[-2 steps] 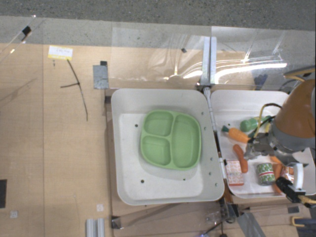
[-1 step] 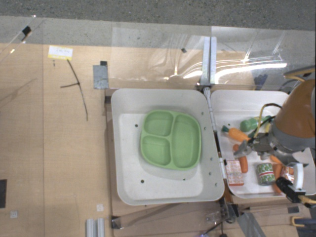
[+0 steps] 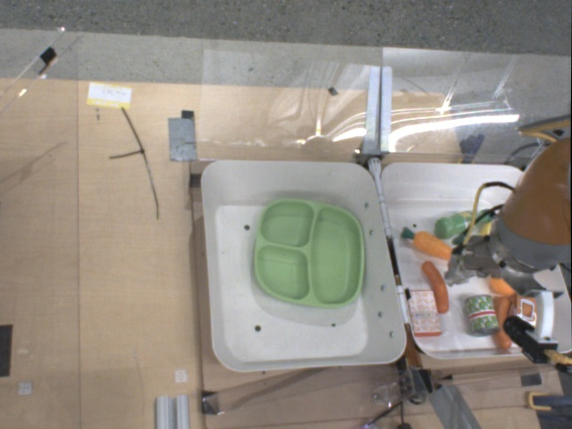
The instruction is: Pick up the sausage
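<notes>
At the near edge of the right bin (image 3: 420, 179) lie a small red-and-white packet (image 3: 424, 312) and a green-banded can (image 3: 481, 315); just beyond them the sausage (image 3: 435, 285) lies slantwise on the bin floor, apart from the jaws (image 3: 458, 269), which hang just to its right; whether they are released or clenched cannot be told; farther back lie a carrot (image 3: 431, 245) and a green item (image 3: 451, 226); the left bin (image 3: 223, 266) holds a green divided plate (image 3: 310, 254); the worktop (image 3: 89, 266) stretches beyond.
</notes>
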`<state>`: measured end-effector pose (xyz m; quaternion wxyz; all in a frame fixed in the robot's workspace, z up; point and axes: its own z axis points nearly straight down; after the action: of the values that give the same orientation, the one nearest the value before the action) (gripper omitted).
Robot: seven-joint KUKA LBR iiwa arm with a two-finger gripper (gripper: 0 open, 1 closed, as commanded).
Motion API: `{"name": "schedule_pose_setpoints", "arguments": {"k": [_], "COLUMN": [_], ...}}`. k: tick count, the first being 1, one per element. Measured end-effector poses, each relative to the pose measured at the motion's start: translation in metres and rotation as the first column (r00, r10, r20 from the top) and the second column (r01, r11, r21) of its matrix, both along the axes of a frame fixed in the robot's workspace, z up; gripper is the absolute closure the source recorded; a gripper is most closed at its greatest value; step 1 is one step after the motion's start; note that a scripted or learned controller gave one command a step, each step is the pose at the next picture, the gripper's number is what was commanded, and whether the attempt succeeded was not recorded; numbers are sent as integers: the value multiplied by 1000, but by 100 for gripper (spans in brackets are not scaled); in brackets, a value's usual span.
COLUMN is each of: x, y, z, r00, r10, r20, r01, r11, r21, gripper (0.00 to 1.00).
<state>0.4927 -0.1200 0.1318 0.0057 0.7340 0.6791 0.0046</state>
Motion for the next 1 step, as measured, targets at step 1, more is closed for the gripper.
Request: {"name": "schedule_pose_setpoints", "arguments": {"k": [1], "x": [0], "y": [0], "z": [0], "r00": [1000], "r10": [0], "r20": [0], "r01": [0], "r11": [1000], "r21": [0], "gripper": [0]}}
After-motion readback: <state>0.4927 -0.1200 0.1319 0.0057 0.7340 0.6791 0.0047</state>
